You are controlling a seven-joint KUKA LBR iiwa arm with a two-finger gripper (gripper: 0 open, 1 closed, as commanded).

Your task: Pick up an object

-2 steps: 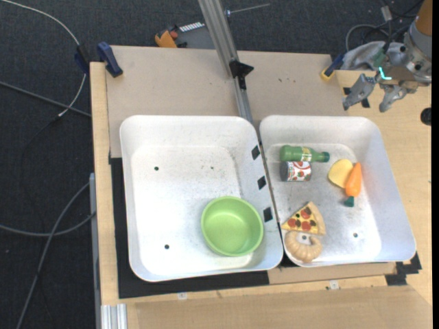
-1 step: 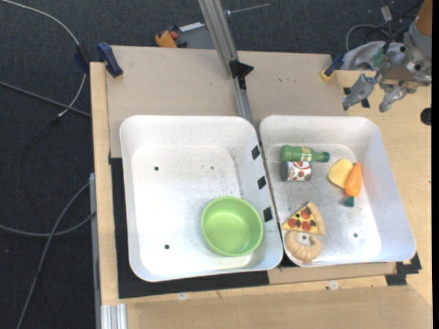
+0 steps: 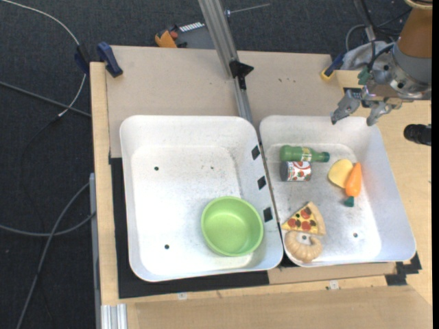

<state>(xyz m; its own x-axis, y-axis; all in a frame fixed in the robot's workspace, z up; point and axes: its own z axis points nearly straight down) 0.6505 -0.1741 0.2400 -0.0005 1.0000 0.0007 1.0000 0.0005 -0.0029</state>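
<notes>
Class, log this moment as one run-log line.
gripper: open, above right bin's far edge, holding nothing | right bin: carrot, can, green bottle, pizza slice

Claw (image 3: 358,114) open, fingers spread, pointing down

Left bin (image 3: 147,184) lies open save a green bowl (image 3: 232,225) near its front.

The arm's last link is a rounded cylinder with a broad orange band (image 3: 416,36) and a grey ring beneath it. Below the ring sits a cluttered silver-grey wrist block. From that block the tool (image 3: 359,113) ends in two short dark grey fingers (image 3: 342,110). Thin black cables (image 3: 362,14) loop along the side of the wrist, above the tool
</notes>
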